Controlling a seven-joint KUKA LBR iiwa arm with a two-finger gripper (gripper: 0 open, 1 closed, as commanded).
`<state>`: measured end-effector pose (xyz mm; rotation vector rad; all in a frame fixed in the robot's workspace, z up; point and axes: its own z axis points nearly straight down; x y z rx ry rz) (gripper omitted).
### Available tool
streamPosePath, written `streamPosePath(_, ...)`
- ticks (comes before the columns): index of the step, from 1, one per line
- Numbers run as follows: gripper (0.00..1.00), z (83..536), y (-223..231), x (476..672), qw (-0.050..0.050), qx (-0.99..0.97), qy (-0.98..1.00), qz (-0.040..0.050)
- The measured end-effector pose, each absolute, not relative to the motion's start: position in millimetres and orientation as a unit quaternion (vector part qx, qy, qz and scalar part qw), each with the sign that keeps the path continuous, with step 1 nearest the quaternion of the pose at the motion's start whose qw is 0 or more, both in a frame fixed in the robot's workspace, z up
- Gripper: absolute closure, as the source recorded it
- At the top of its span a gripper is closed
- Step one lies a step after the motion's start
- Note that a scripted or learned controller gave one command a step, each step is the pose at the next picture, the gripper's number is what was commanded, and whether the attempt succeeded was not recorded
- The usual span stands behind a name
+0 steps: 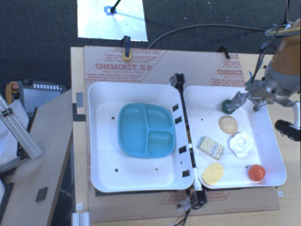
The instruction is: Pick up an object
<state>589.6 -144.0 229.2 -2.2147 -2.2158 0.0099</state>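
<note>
**Claw over the top of the right bin, small items spread below it**

The claw (248,99) hangs over the upper part of the right bin (273,140), its two fingers spread apart with nothing between them. Just to its left, touching or nearly touching the left finger, sits a dark green object (229,107) on the bin floor. Below the claw lies a tan egg-shaped piece (228,124), and further down a white fried-egg shape (241,144). Lower left of the claw rests a patterned rectangular block (211,147), with a yellow rounded piece (213,173) beneath it near the bin's bottom edge. A red-orange ball (256,172) sits in the bin's lower right corner, well apart from the claw. Far left of the claw, past the divider between bins, a blue sectioned plate (146,130) lies in the left bin (101,126).
</note>
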Motion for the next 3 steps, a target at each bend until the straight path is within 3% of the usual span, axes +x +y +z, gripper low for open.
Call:
streamPosePath(1, 0.0, 236, -144, 592.1, -0.001, -0.706, -0.708, -0.0004)
streamPosePath(3, 0.0, 127, -141, 577.9, 0.001, -0.707, -0.707, 0.0007)
